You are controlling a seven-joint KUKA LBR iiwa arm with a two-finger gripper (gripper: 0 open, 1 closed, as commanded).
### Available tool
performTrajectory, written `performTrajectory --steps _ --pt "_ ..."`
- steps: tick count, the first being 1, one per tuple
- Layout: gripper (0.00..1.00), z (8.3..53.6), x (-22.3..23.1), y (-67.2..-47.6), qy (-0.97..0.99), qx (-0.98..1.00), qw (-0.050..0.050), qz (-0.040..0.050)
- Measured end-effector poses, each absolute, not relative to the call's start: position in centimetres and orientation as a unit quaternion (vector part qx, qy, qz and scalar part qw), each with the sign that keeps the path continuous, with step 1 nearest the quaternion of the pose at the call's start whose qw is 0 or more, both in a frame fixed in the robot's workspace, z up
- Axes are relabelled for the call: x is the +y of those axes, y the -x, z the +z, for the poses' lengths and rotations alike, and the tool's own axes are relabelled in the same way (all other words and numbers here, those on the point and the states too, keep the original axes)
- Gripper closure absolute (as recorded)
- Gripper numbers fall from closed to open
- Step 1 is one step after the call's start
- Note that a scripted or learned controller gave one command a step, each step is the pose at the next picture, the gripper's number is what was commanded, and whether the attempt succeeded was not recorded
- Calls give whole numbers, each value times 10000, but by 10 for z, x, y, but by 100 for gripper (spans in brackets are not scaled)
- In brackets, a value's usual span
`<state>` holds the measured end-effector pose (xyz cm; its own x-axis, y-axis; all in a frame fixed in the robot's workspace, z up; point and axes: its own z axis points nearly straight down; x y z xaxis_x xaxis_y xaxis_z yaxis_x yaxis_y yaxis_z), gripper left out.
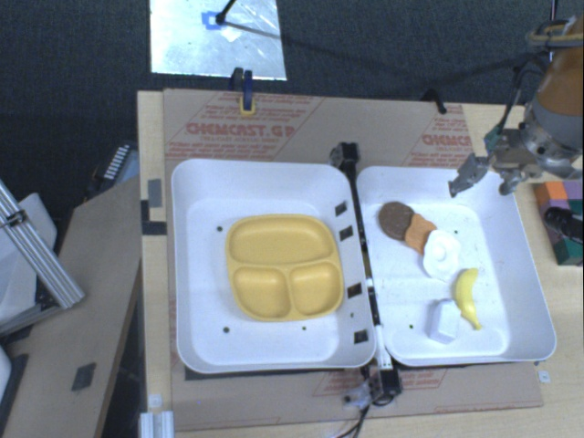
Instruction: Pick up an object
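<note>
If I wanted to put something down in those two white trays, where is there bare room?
Right white bin: bare floor at its near-left corner and along the far edge. Its middle is crowded: brown round piece, white round piece, yellow banana, small white block. Left white bin: bare margin around the yellow divided plate.

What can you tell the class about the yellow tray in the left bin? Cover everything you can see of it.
The yellow tray is a rounded, pale yellow plate that looks like smooth plastic. Raised ridges split it into three sections: one wide section across the far side and two smaller ones on the near side. It lies flat, right way up, about in the middle of the left bin, resting on the white floor. It sits apart from the bin's walls, and the sections appear bare.
</note>
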<state>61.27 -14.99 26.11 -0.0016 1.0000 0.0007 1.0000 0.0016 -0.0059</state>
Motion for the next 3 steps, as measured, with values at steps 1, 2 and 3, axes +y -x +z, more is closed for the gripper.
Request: performTrajectory --steps 1,2,3 --pt "0 265 -150 -614 7060 -7082 -7 -3" --pt "0 217 -141 -609 7063 -7079 9 6" --pt "0 158 -143 -615 7068 -7074 13 10"
